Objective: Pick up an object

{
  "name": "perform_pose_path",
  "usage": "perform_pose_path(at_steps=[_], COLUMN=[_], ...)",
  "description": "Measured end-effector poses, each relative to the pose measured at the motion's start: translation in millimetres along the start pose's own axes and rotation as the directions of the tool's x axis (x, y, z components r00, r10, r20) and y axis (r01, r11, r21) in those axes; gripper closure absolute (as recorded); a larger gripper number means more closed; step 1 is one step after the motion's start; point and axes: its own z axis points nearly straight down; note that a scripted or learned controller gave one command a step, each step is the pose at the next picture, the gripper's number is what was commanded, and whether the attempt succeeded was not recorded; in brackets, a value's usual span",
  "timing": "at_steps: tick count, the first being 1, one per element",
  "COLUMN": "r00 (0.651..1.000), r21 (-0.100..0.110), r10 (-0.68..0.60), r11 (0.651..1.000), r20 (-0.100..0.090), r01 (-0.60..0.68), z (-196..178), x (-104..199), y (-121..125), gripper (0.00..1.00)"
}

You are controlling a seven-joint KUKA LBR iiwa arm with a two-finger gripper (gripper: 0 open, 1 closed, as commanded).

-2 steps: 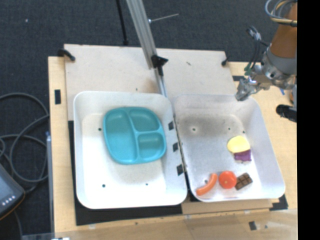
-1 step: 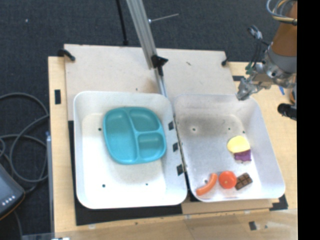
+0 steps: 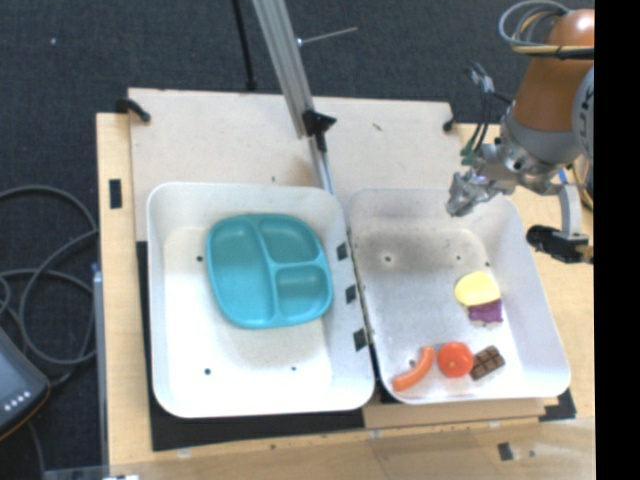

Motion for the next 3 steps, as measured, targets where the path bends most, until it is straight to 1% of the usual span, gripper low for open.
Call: perform_pose_path(at_steps=[1, 2, 3], r00=[1.000, 1.000, 1.000], r21=[-0.001, 0.000, 0.001], r10=[-0.001, -0.002, -0.001], r11=[1.000, 1.000, 1.000], r20=[-0.001, -0.002, -0.001], r01=[0.001, 0.002, 0.001], z=[-14, -23, -14], x=[47, 104, 154], y=[-17, -35, -51], gripper=[1.00, 1.00, 1.00])
